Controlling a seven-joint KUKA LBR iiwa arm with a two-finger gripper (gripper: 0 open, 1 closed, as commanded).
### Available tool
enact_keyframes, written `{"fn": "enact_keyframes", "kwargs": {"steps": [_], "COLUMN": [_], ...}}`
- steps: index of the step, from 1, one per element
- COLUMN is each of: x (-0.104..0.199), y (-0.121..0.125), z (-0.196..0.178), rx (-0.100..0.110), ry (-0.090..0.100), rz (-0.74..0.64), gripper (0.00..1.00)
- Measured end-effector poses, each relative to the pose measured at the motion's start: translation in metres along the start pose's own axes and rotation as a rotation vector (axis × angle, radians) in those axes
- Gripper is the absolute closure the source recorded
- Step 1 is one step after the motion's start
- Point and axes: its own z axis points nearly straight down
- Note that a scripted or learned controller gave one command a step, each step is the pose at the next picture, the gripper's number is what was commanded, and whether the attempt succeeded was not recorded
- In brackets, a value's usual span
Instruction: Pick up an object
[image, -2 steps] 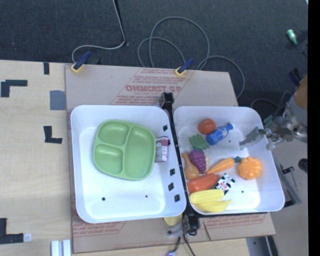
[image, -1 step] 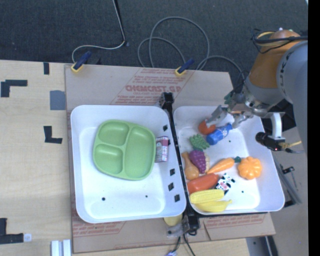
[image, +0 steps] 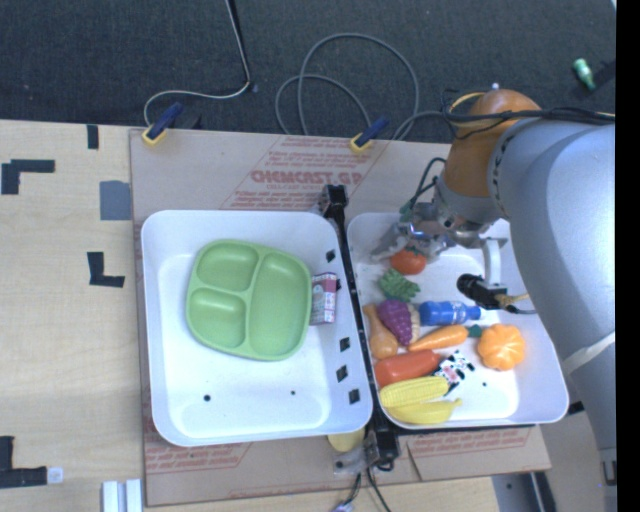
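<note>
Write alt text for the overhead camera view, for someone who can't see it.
A grey robot arm reaches from the right, its hand low over a red tomato in the right bin, which is crowded with toy food: grapes, carrot, corn, orange. The left bin holds a green plate and a small can.

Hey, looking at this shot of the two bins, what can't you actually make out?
- Gripper: whether it is open or shut, blurred and partly under the arm.
- Red toy: touched or free, unclear beneath the gripper.
- Small can: label too small.
- Right bin: far side covered by the arm.
</note>
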Motion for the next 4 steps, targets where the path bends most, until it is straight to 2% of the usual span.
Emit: {"fn": "enact_keyframes", "kwargs": {"steps": [1,2,3,4], "x": [-0.002,-0.002,0.016,0.016], "y": [0.000,-0.001,-0.038,-0.037], "z": [-0.014,-0.013,-0.005,-0.014], "rx": [0.001,0.003,-0.002,0.001], "ry": [-0.001,-0.002,-0.001,0.000], "rz": [0.002,0.002,0.005,0.004], "gripper": [1.00,0.00,0.00,1.00]}}
